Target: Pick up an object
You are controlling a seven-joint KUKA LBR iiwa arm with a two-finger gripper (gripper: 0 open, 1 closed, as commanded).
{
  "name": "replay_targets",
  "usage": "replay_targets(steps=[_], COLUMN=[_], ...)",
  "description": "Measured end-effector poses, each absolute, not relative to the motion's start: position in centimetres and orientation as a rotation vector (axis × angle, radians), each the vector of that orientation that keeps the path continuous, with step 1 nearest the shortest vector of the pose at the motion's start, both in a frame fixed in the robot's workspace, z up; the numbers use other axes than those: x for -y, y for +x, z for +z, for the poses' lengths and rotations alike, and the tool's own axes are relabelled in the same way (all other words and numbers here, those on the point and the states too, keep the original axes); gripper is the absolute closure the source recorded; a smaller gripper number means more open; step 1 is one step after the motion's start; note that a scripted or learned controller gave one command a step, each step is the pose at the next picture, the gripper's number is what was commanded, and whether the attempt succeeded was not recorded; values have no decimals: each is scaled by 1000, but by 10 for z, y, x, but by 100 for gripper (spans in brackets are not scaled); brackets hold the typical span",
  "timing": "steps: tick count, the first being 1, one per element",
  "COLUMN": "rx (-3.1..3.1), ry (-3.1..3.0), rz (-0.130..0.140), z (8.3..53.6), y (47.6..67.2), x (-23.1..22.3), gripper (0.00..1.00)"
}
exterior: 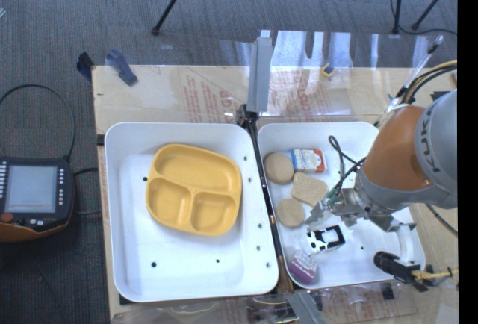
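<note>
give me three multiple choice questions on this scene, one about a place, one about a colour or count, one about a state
1. Which bin holds the divided tray?
A. the left bin
B. the right bin
C. neither, it sits on the floor

2. What colour is the divided tray?
A. blue
B. yellow
C. red

3. Where is the gripper now?
A. above the left bin
B. raised beyond the bench
C. low over the right bin among the items

Answers:
1. A, the tray lies inside the left bin.
2. B, its whole surface is yellow.
3. C, the gripper is down in the right bin beside the round tan pieces and above the black-and-white item.
</note>
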State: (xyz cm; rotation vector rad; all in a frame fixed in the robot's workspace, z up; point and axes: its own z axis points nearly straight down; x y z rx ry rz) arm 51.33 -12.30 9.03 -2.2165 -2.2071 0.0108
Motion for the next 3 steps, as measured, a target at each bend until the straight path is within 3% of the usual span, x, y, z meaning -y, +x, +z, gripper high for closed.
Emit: replay_targets(steps=[1, 2, 3], rx=[2199, 2198, 2191], ry=[-2216, -2217, -2216], rz=[16, 16, 20], z=[96, 96, 103], y=[513, 513, 512], x=[122, 122, 122], gripper=[100, 0, 100])
